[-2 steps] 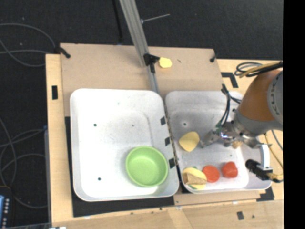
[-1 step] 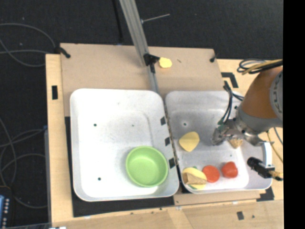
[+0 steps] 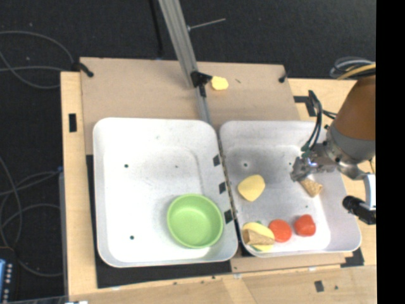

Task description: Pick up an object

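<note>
The claw [image 3: 305, 171] hangs over the right bin [image 3: 278, 138], just above a tan block [image 3: 311, 187]; a green bowl [image 3: 195, 220] sits in the left bin [image 3: 145, 144].

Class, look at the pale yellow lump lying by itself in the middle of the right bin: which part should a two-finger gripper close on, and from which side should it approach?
Grip the yellow lump across its narrower waist, coming straight down from above. It lies flat on the right bin floor with free space all round, so the fingers can likely pass either side. The gripper hangs to its right, near a tan piece.
</note>
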Controlling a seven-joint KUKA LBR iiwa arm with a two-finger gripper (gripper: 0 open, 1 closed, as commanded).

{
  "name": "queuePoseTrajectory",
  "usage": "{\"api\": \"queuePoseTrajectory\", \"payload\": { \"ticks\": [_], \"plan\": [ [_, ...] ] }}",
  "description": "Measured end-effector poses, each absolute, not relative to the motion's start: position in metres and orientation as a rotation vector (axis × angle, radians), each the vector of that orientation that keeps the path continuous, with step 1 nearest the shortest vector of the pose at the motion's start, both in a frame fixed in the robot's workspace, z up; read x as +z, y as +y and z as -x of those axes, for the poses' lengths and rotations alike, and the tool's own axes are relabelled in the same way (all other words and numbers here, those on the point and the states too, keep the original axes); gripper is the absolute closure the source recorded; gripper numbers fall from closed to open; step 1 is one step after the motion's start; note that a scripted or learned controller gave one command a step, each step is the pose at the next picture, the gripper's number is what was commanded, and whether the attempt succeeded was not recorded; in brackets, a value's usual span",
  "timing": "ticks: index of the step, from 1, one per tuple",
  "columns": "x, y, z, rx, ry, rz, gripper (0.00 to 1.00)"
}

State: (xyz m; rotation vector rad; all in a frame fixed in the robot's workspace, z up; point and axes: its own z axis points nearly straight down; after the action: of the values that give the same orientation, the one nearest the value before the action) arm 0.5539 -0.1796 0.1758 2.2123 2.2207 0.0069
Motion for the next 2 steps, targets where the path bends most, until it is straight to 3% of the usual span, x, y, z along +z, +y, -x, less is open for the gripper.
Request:
{"api": "queuePoseTrajectory", "payload": {
  "ticks": [2],
  "plan": [
    [0.278,-0.182,-0.55,0.006,2.221,-2.211,1.0]
  ]
}}
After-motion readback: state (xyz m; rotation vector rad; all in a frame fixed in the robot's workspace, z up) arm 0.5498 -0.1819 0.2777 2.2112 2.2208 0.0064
